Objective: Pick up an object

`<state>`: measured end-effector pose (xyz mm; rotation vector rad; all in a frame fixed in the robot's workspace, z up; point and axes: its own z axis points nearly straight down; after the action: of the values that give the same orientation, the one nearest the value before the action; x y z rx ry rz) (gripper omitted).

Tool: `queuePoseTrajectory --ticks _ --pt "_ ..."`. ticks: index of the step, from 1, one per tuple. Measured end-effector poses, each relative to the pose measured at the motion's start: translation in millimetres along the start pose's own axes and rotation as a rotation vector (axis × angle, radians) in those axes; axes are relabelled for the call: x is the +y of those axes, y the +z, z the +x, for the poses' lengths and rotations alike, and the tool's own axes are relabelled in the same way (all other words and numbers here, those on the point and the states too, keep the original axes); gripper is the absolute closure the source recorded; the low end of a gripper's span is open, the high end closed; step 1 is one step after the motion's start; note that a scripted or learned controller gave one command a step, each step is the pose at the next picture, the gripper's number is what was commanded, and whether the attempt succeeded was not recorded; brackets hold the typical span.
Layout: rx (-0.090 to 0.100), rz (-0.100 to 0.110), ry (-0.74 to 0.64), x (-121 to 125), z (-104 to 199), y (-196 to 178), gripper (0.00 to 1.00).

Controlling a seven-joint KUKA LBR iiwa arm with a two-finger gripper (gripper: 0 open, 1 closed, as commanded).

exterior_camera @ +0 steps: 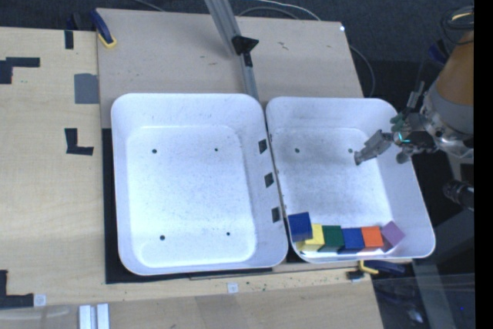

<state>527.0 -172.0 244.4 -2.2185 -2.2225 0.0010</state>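
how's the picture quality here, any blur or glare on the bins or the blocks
Camera view: lighting even, no harsh glare on the white bins; soft shadows along their inner walls. Blocks are fairly sharp, colours distinct. The gripper is slightly blurred, fingers hard to read. Overall grain is mild.

two white bins (192, 108) are sitting side by side; six small blocks (343, 237) are lying in the right one: two blue, one yellow, one green, one orange, one purple; one gripper (383, 146) is hanging above them
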Motion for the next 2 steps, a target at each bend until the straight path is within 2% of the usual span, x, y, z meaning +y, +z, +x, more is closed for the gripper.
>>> queuePoseTrajectory --ticks 1,2 --pt "0.002 -0.001 -0.008 30 83 2 0.00" --pt "0.001 -0.005 -0.005 38 125 -45 0.00"
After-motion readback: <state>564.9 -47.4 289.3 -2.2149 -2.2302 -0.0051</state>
